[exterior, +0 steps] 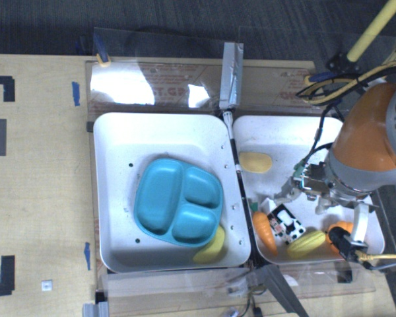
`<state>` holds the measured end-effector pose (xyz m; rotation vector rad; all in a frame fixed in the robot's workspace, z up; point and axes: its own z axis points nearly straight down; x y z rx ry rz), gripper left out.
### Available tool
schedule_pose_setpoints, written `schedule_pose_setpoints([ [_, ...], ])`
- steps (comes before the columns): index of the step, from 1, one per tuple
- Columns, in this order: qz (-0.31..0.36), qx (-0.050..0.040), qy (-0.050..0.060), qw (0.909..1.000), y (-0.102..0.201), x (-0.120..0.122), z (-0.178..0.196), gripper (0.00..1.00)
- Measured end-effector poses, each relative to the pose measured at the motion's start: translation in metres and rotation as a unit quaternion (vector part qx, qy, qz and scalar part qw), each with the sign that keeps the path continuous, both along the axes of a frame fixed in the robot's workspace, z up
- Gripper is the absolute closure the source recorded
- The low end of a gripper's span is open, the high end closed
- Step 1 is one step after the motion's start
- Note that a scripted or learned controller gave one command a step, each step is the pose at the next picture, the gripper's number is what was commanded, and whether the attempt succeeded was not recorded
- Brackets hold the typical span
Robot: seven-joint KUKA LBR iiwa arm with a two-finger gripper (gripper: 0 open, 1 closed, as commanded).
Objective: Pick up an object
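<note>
Item: two-finger gripper (285,211), lowered into the right shallow white plastic bin (284,129); finger spread cannot be told, nothing visibly clamped. Just beneath the tips: small black-and-white patterned block (287,224), yellow banana-shaped toy (307,242), orange rounded toy (264,233). Beyond them: pale yellow oval (255,161). Status: pick not yet achieved; grasp and lift outstanding.

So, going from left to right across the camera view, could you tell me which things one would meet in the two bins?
Blue divided tray → yellow object under the tray's corner → pale yellow piece → orange object → black-and-white item.
</note>
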<state>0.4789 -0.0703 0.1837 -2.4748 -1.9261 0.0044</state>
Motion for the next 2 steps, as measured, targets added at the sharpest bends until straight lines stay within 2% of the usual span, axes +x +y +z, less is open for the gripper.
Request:
schedule_pose_setpoints([
  [1,0.044,-0.0020,-0.007,0.9990,-0.023,0.003,-0.095,0.00],
  [2,0.043,-0.0031,-0.008,0.9990,-0.024,0.003,-0.085,1.00],
])
